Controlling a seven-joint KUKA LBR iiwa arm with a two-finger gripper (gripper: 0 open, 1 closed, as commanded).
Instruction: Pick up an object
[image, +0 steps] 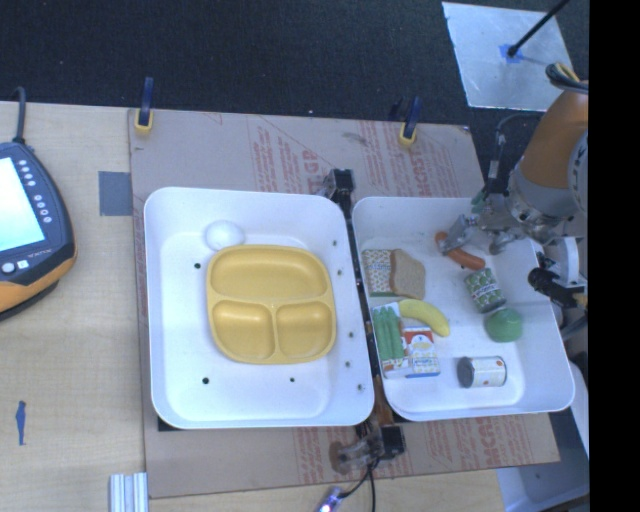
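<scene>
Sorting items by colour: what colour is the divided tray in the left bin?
Yellow. The divided tray lies in the left bin, seen clearly in the camera view.

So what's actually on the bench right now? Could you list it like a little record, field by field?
left bin: yellow divided tray, small white ball
right bin: bread slice, banana, green can, green round piece, white can on its side, hot dog
gripper: above the right bin's far end, beside the hot dog
</scene>
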